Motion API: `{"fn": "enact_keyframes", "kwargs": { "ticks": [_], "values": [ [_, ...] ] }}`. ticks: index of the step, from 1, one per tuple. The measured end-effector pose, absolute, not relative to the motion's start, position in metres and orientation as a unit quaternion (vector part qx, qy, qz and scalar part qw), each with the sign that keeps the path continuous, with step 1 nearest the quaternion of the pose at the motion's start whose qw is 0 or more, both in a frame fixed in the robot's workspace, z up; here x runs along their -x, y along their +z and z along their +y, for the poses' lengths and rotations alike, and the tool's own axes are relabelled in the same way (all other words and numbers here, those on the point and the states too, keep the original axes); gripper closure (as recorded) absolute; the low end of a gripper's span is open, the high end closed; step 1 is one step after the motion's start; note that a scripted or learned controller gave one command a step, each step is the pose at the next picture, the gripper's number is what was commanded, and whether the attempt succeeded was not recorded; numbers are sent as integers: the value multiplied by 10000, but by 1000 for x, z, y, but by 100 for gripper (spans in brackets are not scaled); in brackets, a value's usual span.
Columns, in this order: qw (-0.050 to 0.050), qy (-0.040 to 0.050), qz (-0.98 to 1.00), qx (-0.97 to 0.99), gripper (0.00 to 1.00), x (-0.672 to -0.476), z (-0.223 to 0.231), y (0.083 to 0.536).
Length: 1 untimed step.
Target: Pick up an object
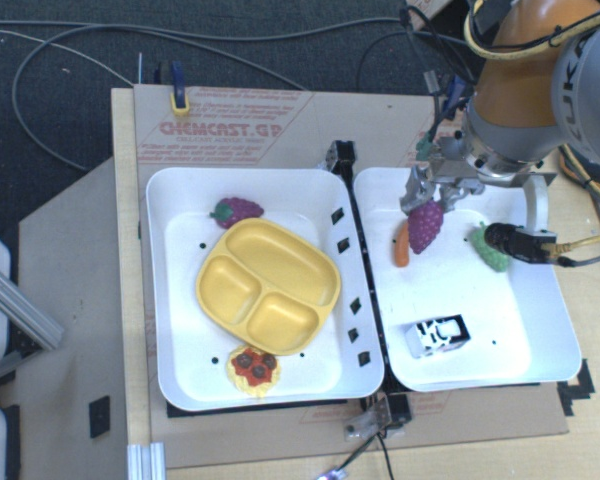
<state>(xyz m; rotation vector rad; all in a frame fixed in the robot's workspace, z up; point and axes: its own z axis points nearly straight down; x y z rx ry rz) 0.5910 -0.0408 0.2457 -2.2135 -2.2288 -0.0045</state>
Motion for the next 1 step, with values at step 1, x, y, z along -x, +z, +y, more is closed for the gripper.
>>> {"fn": "enact_keyframes", "kwargs": {
  "ticks": [1],
  "values": [
    [7,-15,-7097,7045,100,-591,20,251]
  ]
}}
